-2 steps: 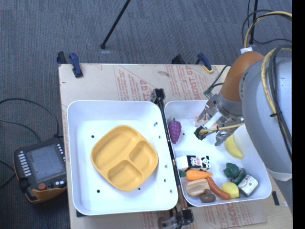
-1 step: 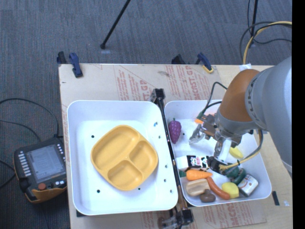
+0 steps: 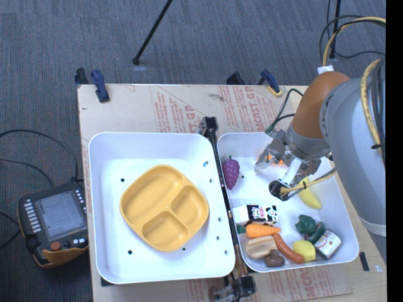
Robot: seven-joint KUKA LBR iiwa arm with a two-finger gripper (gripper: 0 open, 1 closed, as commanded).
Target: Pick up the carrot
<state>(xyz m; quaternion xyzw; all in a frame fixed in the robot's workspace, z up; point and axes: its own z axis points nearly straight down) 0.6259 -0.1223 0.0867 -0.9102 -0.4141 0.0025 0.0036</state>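
at the far left of the frame a pendant controller (image 3: 53,222) lies on the carpet, off the worktop (image 3: 145,109), likely parked there so it stays out of the arm's reach. the left bin (image 3: 101,168) holds a yellow divided plate (image 3: 165,206) lying flat at its centre, probably a drop target for sorted items. clamps (image 3: 99,84) at the worktop's upper edge seem to pin the cardboard sheet in place.

moving right, the right bin (image 3: 346,222) carries the clutter: a purple grape bunch (image 3: 231,170) near its left wall, a small milk carton (image 3: 257,214) below that, and just under the carton the carrot (image 3: 261,230), orange with a green end, lying on its side in the lower middle of the bin, beside a tan piece (image 3: 260,246) and a red-orange sausage-like piece (image 3: 288,248).

the tool (image 3: 282,168) hangs in the upper part of the right bin, well apart from the carrot. whether it is released or clenched cannot be told; something small and orange (image 3: 274,158) shows beside it. a banana (image 3: 310,197) lies just to the tool's lower right.
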